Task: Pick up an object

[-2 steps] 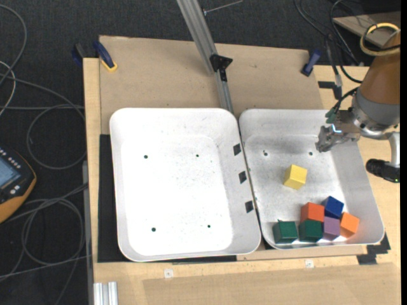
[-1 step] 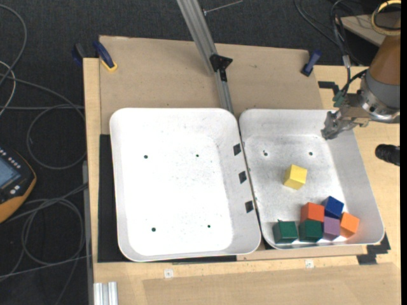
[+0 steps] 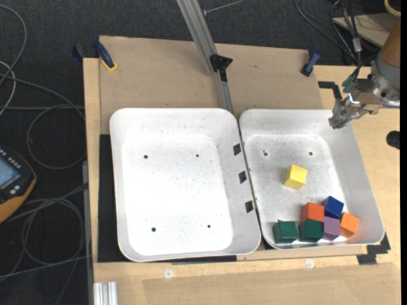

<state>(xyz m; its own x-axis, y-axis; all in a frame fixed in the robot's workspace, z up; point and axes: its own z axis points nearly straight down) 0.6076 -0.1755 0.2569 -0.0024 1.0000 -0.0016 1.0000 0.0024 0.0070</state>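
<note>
Starting nearest the camera, along the near wall of the right bin [image 3: 356, 170]: a huddle of blocks packed into the near right corner, two green blocks [image 3: 299, 231] side by side at the left of the group, an orange-red block [image 3: 312, 211] just behind them, a purple block [image 3: 332, 226] touching it, a blue block [image 3: 334, 205] behind that, and an orange block [image 3: 350, 222] pressed toward the bin's right wall. Farther in, near the middle of that same bin, a yellow block [image 3: 295, 176], standing alone and well apart from the cluster. To the left, the other white bin [image 3: 121, 170], speckled floor only. Farthest back, at the right bin's far right corner, the tool [image 3: 341, 115], hanging over the rim on the grey arm with its orange band, nothing visible between its fingers; too small and dark to tell whether spread or closed. Judged as the approach step, nothing lifted yet, every block lying on the bin floor. Next move likely calls for travel inward and toward the camera over the right bin, then a straight descent. Probably the easier target: the yellow block, with free space on all sides for the fingers. Riskier by the look of it: the corner group, tightly touching and hemmed by two walls, likely to leave little room and to scatter or jam under a closing grip.
</note>
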